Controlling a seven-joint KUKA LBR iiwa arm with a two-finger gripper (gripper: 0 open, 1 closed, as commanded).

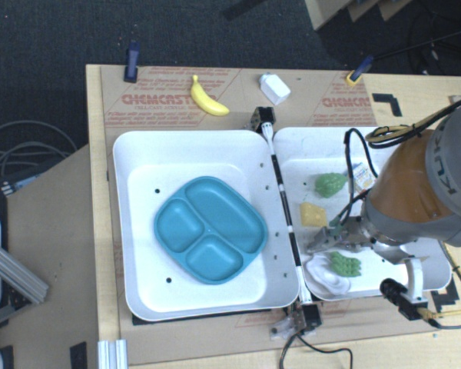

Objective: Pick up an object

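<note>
Reaching into the right bin (438,279), the gripper (329,241) hovers low; its grip state cannot be told. A yellow block (313,214) sits just above it, a green toy (344,264) just below.

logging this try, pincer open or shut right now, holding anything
pincer: cannot be told; it sits low in the right bin, beside the yellow piece.

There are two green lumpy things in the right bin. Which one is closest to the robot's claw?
The lower green piece, resting on the white cloth-like object just below the gripper. The other green piece lies farther up the bin.
</note>
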